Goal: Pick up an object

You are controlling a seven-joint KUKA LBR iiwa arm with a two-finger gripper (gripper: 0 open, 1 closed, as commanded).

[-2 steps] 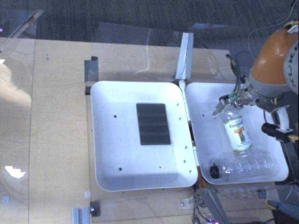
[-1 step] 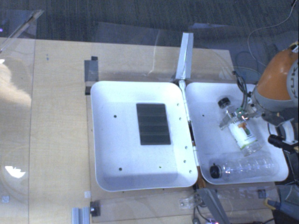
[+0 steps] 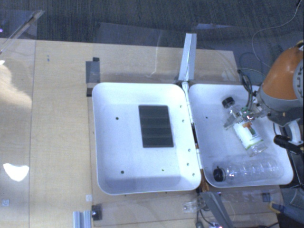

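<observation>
The claw [image 3: 243,117] is seen above a shallow white bin [image 3: 209,141]; whether it is released or clenched cannot be told. Just beneath it lies a small bottle [image 3: 248,136], clear, glossy and white-labelled, tilted on its side. It should be closed on squarely across the round body, since smooth plastic is likely to roll or slip. Nearer the front rim lies a large clear bottle [image 3: 249,167], ribbed and black-capped. Well apart, in the other bin [image 3: 109,141], lies a flat dark ridged pad [image 3: 156,126].
</observation>
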